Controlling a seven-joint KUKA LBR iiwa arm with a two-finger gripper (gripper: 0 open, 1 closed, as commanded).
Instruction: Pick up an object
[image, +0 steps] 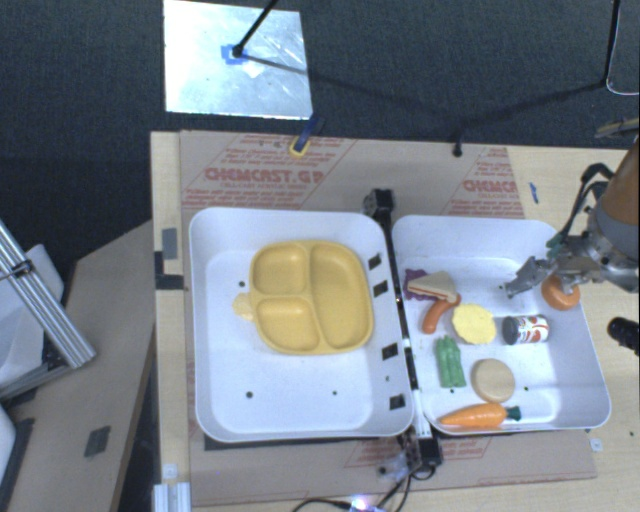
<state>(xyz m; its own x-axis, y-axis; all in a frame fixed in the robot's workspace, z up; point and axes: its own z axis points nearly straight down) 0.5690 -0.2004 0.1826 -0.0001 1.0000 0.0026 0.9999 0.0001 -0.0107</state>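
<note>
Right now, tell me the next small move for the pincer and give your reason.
Probably a short descent straight onto the orange round toy. The pincer sits at the right bin's upper right, with that toy right beside it and nothing visibly held. The can and yellow disc lie farther off, nearer the camera, so the orange toy looks the closest target.

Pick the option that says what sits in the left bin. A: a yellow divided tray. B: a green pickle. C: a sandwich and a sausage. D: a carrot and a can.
A: the yellow divided tray lies alone in the left bin, while the carrot, can and other food items lie in the right bin.
</note>
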